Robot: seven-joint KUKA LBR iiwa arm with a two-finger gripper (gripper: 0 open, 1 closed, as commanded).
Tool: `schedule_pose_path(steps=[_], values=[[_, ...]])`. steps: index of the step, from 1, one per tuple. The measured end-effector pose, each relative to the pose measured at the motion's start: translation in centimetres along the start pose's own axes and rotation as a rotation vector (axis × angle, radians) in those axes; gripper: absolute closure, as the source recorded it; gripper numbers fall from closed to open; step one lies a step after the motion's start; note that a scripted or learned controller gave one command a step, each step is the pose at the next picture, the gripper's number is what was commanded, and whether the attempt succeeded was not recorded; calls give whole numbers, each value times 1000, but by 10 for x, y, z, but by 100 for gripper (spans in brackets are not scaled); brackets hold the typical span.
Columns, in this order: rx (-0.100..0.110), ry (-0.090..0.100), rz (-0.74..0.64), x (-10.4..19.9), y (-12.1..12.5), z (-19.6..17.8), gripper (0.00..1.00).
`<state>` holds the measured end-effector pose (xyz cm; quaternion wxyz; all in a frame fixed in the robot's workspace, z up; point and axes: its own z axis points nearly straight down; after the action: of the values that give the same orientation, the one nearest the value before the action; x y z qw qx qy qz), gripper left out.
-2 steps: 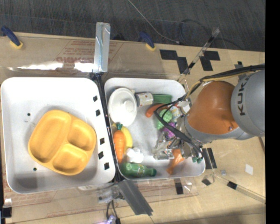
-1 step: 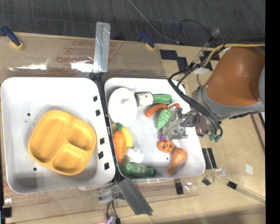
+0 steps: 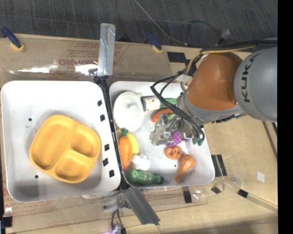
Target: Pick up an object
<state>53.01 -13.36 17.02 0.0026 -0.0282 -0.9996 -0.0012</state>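
Gripper (image 3: 162, 130) low in the right bin (image 3: 205, 167); grasp state cannot be told.
Purple grapes (image 3: 175, 138), pretzel (image 3: 172, 152) and drumstick (image 3: 184, 165) crowd just near-right; bare floor lies left.

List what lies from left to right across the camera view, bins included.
Left bin → yellow divided plate → toy carrot → gripper over the right bin → toy chicken drumstick → arm's orange band.

A purple bunch of toy grapes (image 3: 175, 138) lies in the right bin (image 3: 205, 172), just above a brown pretzel (image 3: 173, 152) and near a drumstick (image 3: 185, 165).
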Motion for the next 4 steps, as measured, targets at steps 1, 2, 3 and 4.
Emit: schedule_pose_path(steps=[1, 2, 3, 4], values=[[3, -7, 121, -25, -27, -25, 100], [0, -3, 916, 14, -40, 16, 100], [-3, -7, 896, 50, 20, -39, 100], [-1, -7, 1281, 5, -5, -92, 100]])
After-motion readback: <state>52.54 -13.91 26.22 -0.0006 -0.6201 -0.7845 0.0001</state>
